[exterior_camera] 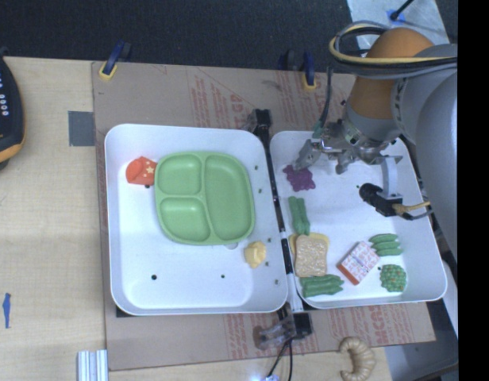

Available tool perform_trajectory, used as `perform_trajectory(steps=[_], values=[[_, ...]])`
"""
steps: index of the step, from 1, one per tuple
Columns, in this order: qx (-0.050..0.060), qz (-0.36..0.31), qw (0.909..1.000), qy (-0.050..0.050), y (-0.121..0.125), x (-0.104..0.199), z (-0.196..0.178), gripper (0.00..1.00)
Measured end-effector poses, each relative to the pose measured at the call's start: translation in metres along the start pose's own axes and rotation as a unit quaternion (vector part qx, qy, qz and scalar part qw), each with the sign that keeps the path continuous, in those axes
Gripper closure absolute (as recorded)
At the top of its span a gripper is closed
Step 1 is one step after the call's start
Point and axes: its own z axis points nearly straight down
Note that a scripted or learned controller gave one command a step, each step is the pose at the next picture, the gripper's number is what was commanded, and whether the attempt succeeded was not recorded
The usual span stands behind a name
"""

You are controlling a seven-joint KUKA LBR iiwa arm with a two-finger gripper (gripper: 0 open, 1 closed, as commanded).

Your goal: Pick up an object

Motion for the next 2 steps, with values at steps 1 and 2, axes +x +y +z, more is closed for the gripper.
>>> perform_trajectory(steps=[1,2], values=[[-0.001,0.004,1.0,0.0,-0.063,-0.066,-0.034,0.0],[-0.004,-0.004,1.0,0.001,-0.005,-0.013,-0.014,0.0]])
